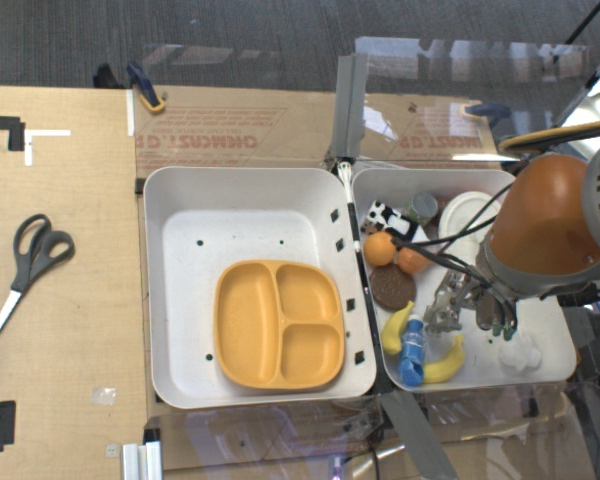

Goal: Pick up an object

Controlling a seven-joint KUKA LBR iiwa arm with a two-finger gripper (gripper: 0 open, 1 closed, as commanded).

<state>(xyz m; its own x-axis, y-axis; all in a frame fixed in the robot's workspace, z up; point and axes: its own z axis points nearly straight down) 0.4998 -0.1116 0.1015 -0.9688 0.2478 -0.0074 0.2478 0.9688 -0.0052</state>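
Note:
My gripper [445,313] hangs low inside the right bin [555,363], under the arm's orange band [545,218]. It is just above a blue bottle [411,353] that lies between a yellow banana [394,330] and a second banana [446,364]. Left of the gripper lie a brown disc [391,287], an orange [379,249] and a smaller orange fruit [413,260]. Nothing is visibly held.
A black-and-white toy [385,218], a grey cup [424,207] and a white plate [467,213] sit at the right bin's back. The left bin [180,268] holds a yellow divided plate [280,323]. Scissors [25,263] lie on the bench at left.

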